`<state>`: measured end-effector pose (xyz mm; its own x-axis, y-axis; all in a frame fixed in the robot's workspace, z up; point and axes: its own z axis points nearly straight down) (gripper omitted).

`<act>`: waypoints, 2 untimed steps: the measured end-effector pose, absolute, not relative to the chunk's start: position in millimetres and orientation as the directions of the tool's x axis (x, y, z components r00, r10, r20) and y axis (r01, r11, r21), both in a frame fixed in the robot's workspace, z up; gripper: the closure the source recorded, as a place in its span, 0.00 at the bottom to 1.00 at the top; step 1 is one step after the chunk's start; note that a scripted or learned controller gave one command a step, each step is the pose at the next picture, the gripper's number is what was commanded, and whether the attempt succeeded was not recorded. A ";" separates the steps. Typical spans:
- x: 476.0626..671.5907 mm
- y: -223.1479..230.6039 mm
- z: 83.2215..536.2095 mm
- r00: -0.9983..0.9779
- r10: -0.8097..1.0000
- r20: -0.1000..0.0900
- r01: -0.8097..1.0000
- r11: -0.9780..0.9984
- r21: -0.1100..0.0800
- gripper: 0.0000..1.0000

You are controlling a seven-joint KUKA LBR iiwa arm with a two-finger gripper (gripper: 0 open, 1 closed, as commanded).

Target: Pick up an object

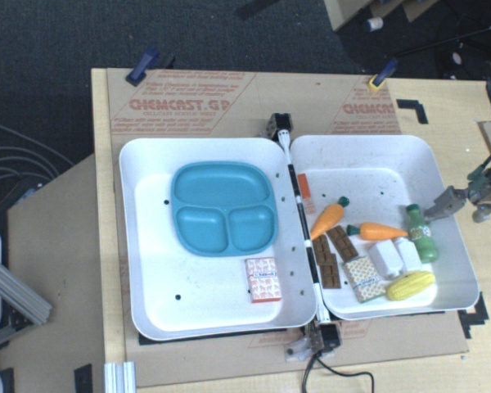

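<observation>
My gripper (pixel 461 202) reaches in from the right edge and hovers over the right rim of the right bin (pixel 368 155). It is just right of and above a green bottle (pixel 421 236). Close together in that bin lie a carrot (pixel 327 219), a second carrot (pixel 383 232), a yellow corn cob (pixel 410 285), two white blocks (pixel 394 258), brown chocolate bars (pixel 332 256) and a small patterned box (pixel 364 278). I see nothing held in the gripper.
The left bin (pixel 147 285) holds a blue divided plate (pixel 222 206) and a small red-patterned card box (pixel 263 279). A thin orange item (pixel 304 188) lies by the divider between the bins. Blue and yellow clamps sit at the board's far edge.
</observation>
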<state>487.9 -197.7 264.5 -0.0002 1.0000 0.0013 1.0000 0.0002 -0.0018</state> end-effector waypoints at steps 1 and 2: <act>503.6 -223.5 143.1 0.001 1.000 0.001 1.000 -0.001 -0.003 0.00; 494.6 -201.0 100.4 0.002 1.000 -0.005 1.000 -0.002 0.015 0.00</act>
<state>494.6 -201.0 100.4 0.0017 1.0000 -0.0055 0.9999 -0.0016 0.0148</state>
